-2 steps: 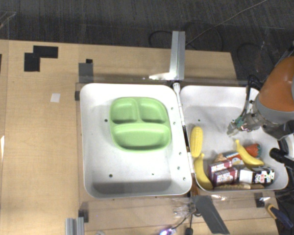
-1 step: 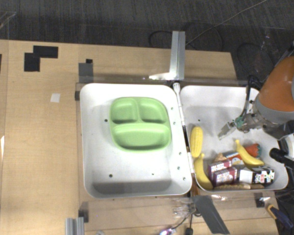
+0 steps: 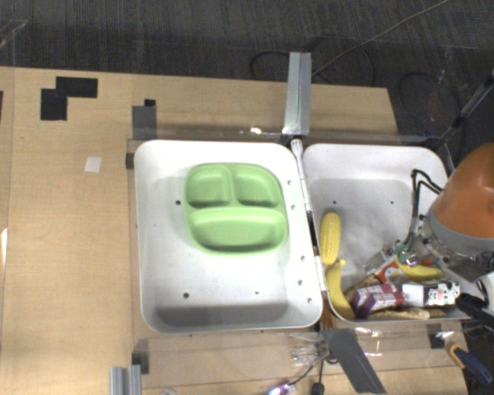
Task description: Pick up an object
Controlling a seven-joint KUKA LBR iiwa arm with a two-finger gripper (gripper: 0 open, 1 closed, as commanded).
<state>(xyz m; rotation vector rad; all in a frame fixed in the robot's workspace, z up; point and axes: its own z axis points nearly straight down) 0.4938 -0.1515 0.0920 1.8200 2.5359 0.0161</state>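
**Pincer low over a cluttered corner of the right bin**

Since the arm (image 3: 476, 204) reaches in from the right and blocks its own working end, the pincer (image 3: 413, 260) is seen merely as dark parts and wires over the clutter in the right bin (image 3: 370, 167), and I cannot tell whether it is open, closed or gripping anything; nothing is plainly between its tips.

The candidates lie in the lower part of that bin; a corn cob (image 3: 331, 235) lies lengthwise close to the left wall, well apart from the rest, with a banana (image 3: 337, 290) just below it curving toward the front corner; a dark purple packet (image 3: 380, 299) touches the banana's lower end, and a small white box with dark print (image 3: 428, 293) sits just beside the packet; a yellow piece (image 3: 417, 271), perhaps a second banana, lies right under the pincer.

By my judgement the cob and banana are light and probably stiff plastic, smooth and rounded, so they would roll or squirt out unless taken across the narrow middle; the packet looks soft and crinkly and may slip or fold; the box offers flat sides and the surest hold; none looks fragile.

The left bin (image 3: 160, 245) carries a green divided plate (image 3: 234, 206); both bins rest on the wooden table (image 3: 58, 245).
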